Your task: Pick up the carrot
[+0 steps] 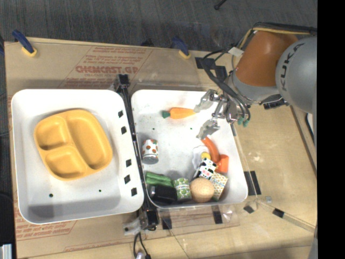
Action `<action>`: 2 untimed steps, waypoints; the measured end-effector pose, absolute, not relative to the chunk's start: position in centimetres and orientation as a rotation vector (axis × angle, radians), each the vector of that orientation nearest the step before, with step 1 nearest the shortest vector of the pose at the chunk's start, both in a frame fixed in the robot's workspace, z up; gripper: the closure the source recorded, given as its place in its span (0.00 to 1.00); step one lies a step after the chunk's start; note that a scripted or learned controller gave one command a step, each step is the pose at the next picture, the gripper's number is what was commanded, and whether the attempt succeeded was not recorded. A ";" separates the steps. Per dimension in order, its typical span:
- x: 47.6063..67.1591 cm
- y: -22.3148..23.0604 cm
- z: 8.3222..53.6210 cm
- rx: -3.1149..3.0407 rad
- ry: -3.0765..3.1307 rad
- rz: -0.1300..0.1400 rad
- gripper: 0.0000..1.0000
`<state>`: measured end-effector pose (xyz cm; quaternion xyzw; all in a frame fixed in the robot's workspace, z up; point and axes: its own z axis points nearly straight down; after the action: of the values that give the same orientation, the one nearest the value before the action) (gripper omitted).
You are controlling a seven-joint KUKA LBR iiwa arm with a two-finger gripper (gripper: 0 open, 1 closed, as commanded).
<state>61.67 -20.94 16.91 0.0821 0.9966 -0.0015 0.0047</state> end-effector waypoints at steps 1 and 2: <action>64.0 -20.8 14.2 0.110 3.136 -0.002 0.00; 65.6 -20.9 9.2 0.084 3.137 -0.001 0.00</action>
<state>65.56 -20.91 9.21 0.0268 0.9996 -0.0003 0.0016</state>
